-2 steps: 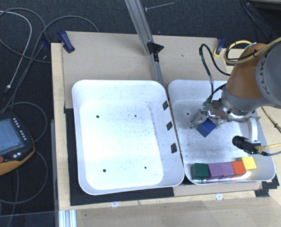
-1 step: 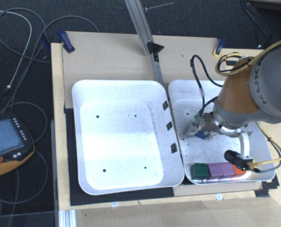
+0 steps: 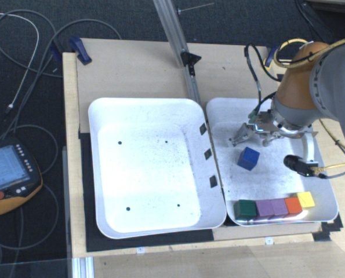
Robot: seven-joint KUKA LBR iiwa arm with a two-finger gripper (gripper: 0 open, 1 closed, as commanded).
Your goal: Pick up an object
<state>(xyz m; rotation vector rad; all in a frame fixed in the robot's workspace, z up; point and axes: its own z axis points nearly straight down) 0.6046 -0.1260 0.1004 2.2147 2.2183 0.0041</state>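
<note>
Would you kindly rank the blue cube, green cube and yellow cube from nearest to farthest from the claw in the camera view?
From the claw:
1. Blue cube, just below it, mid right bin.
2. Green cube, left end of the row at the front.
3. Yellow cube, right end of that row.

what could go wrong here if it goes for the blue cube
1. The gripper sits above and slightly to one side of the blue cube, which lies turned at an angle; a straight descent may nudge it away rather than straddle it.
2. The row of green, purple, orange and yellow blocks lines the right bin's near wall; a pushed cube could slide against them and get harder to grasp.
</note>
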